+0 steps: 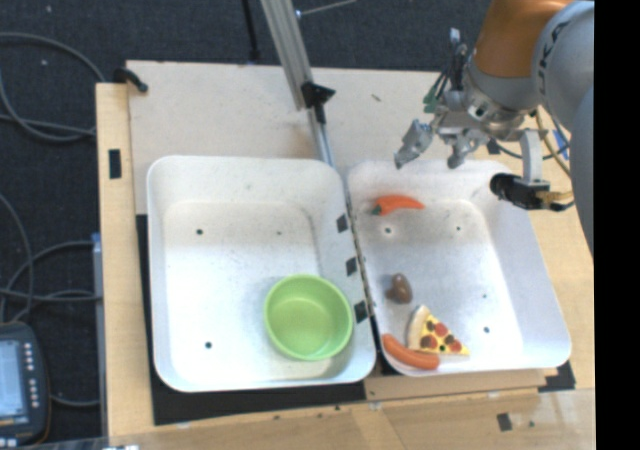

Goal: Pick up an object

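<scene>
We see the claw [432,150] hanging spread and holding nothing above the right bin [520,268], at the frame's upper right. Nearest it, the orange carrot [398,204] lies flat by the bin's upper wall, long axis left-right, tip toward the right. We judge a descent could pinch the wall or roll the carrot aside.

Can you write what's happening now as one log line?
gripper: open, holding nothing, above right bin | carrot below it | bowl: left bin
</scene>
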Available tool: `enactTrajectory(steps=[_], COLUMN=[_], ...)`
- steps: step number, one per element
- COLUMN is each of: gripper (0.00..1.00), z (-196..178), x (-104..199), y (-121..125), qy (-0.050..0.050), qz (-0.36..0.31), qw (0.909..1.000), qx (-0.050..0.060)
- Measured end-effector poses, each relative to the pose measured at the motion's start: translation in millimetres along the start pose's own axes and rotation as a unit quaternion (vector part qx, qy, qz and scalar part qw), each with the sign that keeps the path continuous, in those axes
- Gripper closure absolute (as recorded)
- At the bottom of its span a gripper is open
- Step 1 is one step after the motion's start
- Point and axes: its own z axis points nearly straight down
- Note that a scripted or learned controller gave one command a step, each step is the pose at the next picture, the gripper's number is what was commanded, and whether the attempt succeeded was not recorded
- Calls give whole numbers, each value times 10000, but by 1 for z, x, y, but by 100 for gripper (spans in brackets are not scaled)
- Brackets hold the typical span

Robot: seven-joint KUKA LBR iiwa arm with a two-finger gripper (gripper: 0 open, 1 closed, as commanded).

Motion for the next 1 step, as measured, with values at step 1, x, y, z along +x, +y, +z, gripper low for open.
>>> enactTrajectory(steps=[1], gripper=[0], z=[45], x=[-1], y=[-7], qy=[0], qz=[5], qw=[10000], qx=[-2])
